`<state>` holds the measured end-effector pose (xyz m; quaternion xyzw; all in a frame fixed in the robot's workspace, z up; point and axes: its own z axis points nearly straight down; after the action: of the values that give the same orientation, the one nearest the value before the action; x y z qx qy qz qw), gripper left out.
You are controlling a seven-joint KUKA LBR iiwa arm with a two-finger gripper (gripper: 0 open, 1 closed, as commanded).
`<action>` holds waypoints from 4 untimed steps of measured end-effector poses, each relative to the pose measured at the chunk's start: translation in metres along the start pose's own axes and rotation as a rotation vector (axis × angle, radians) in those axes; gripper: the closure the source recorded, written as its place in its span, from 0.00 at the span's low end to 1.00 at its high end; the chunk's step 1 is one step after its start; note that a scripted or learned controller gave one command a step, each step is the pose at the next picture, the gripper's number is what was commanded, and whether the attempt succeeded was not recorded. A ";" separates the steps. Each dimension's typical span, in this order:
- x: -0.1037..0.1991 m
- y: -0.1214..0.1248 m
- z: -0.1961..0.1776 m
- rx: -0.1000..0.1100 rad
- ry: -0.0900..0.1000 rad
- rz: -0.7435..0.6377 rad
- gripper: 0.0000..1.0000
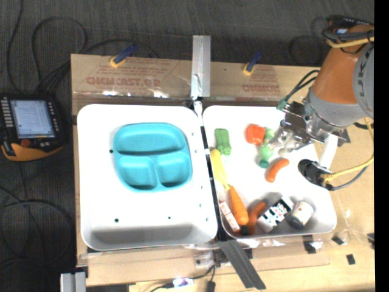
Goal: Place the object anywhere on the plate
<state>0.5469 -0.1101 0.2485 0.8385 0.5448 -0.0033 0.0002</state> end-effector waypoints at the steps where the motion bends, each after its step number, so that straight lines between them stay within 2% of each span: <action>1: 0.077 0.049 0.006 -0.002 0.001 -0.068 1.00; 2: 0.116 0.081 0.016 -0.001 0.000 0.239 1.00; 3: 0.167 0.032 0.031 0.000 0.001 0.084 1.00; 4: 0.179 -0.043 0.062 0.002 0.003 -0.112 1.00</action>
<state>0.5800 0.0708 0.1853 0.8066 0.5911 -0.0025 -0.0017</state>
